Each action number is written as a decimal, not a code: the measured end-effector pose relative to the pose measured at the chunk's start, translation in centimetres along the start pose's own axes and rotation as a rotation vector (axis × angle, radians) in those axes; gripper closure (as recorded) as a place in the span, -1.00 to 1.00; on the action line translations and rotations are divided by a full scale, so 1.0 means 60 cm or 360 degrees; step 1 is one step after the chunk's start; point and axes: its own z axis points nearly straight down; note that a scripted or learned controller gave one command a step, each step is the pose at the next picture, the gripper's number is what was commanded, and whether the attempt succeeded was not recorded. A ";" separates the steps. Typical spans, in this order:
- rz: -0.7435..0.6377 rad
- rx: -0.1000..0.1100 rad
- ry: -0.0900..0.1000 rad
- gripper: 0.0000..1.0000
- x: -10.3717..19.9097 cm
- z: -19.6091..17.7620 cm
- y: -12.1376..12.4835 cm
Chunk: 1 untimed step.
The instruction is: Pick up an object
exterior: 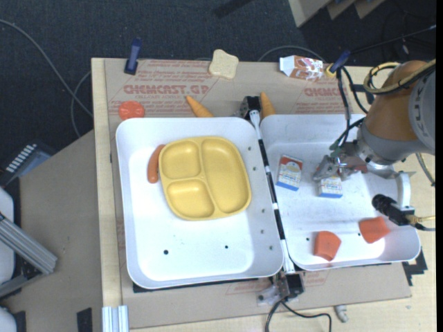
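The right bin [304, 216] holds a small white carton with red and blue print [289, 173], a second small blue and white box [331, 189], an orange cup [327, 245] and a red-orange block [374, 230]. My gripper [332, 170] reaches in from the right and sits low, right over the upper edge of the second box and touching or nearly touching it. The box still seems to lie on the bin floor. In the left bin [208, 254] a yellow divided plate [205, 177] lies with a reddish sausage [153, 166] along its left side.
Behind the bins on the bench lie a bread slice [223, 63], a small carton [302, 66], a carrot [199, 107], an orange piece [267, 104], a red disc [129, 109] and a blue clip [132, 55]. A black clamp [250, 106] sits at the divider.
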 end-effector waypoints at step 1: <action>-0.0007 -0.0004 0.0004 1.00 0.135 -0.153 -0.007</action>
